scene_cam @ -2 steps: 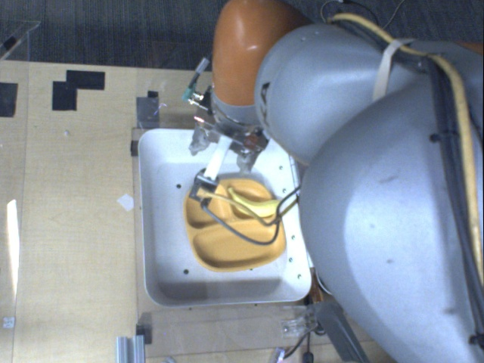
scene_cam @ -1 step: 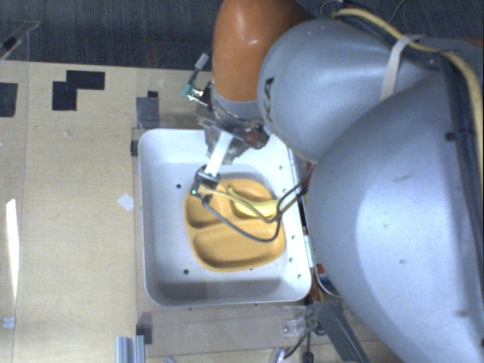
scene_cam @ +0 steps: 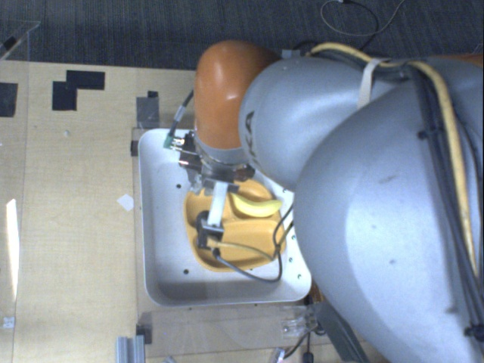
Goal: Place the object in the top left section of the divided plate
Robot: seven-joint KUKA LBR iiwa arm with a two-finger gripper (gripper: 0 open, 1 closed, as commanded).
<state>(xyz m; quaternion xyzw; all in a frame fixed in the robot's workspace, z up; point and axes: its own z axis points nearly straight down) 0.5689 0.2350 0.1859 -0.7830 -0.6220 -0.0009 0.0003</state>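
grey arm [scene_cam: 378,203], object [scene_cam: 253,206] on yellow plate [scene_cam: 243,239]

Object [scene_cam: 254,205] on plate [scene_cam: 243,242] in bin [scene_cam: 162,229]

FLOOR: dark blue-grey ribbed carpet [scene_cam: 151,13] across the top, thin dark cable [scene_cam: 376,21] looped on it | BENCH: pale wooden bench top [scene_cam: 68,278] | MARKS: black angular patches [scene_cam: 76,89] at upper left | FITTING: grey metal bracket [scene_cam: 147,110] | LIGHT: white glare strip [scene_cam: 11,229] at left edge

Arm [scene_cam: 378,172] above yellow plate [scene_cam: 240,238] in white bin [scene_cam: 162,233].
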